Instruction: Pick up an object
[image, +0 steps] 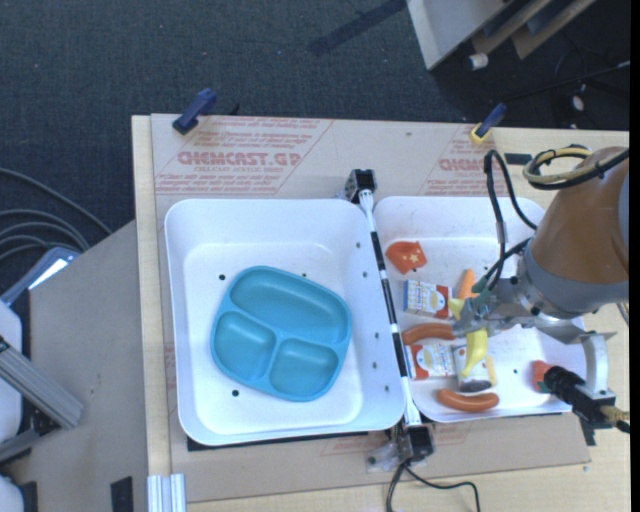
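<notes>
Now, arm: the grey arm (580, 250) reaches in from the side away from the blue plate (281, 332) and hangs over the right bin (520, 212).
Gripper: the gripper (472, 322) sits low among the toy food, level with the plate's middle and well to its right, across the wall between the bins.
Grip state: I cannot tell from here whether it is open or closed, and I see nothing clearly held.
Likely target: the yellow banana (477, 350), lying just under the gripper, level with the plate's near half and well right of it.
Neighbours: two printed packets (425, 297) and a red sausage (424, 333) lie between the banana and the plate; a second sausage (467, 401) lies nearer the camera than the plate's front edge.
Also there: an orange-red piece (405, 256), level with the plate's far rim.
Handling: I judge the banana a light, stiff plastic toy, smooth and curved, so it could roll or squirt out of a pinch.
Where to grip: across its narrow width near mid-length, not at the tapered tips.
Risk: the packets lie close, so a sloppy close could catch one instead.
Surface: the pale board (250, 160) carries both bins.
</notes>
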